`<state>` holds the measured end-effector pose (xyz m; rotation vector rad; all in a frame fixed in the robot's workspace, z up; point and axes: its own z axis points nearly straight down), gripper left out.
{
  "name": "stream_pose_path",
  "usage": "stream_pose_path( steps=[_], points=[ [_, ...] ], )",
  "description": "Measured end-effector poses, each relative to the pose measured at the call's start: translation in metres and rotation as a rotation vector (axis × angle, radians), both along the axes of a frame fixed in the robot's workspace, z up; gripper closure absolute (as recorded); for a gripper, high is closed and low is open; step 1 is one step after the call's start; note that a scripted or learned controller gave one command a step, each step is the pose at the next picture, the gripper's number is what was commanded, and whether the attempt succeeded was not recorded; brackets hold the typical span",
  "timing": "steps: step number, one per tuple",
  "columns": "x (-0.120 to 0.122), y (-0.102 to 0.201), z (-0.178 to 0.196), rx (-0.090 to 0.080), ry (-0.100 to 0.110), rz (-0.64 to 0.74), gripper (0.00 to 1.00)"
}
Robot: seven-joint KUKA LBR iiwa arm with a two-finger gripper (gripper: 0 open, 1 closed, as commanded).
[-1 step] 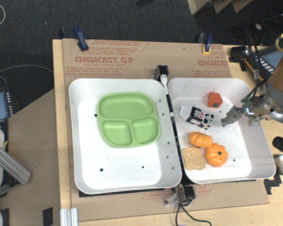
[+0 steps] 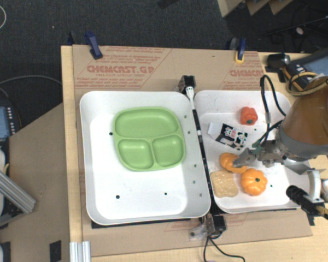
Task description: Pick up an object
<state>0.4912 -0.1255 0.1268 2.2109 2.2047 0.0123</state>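
Lying flat in the left white bin point(image 2: 98, 162), a green divided plate point(image 2: 149, 138) has its long axis running left to right, with one wide compartment toward the far side and two smaller ones toward the near side. Both bins rest on a tabletop point(image 2: 120, 64) covered with brown board printed in red letters, and blue clamps hold its far edge. Between the bins runs a dark strip with a small black fitting at its far end. In the right white bin point(image 2: 218, 100) a flat black-and-white printed card point(image 2: 228, 135) lies tilted, its long axis running from upper left to lower right. Beyond it sits a small red pepper-like piece point(image 2: 249, 115). Nearer the front, a tan cracker-like slab point(image 2: 224, 184) lies just beside a round orange pumpkin-shaped toy point(image 2: 253, 182) with its green stem spot facing up. Another orange piece point(image 2: 229, 161) sits just behind them, partly covered by the gripper point(image 2: 250, 156), so its shape and direction are hard to make out. The metal fingers point(image 2: 242, 159) reach leftward over that piece, but I cannot tell whether they are apart or together, nor whether they grip it. The arm's grey body and orange band are cut off at the right.
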Motion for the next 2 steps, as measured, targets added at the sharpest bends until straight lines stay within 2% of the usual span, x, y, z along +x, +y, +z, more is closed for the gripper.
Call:
stream_pose_path(
  steps=[1, 2],
  points=[
    [0.024, 0.033, -0.043, 0.007, 0.017, 0.006, 0.0],
    [-0.012, 0.153, 0.095, 0.011, 0.01, 0.014, 0.0]
  ],
)
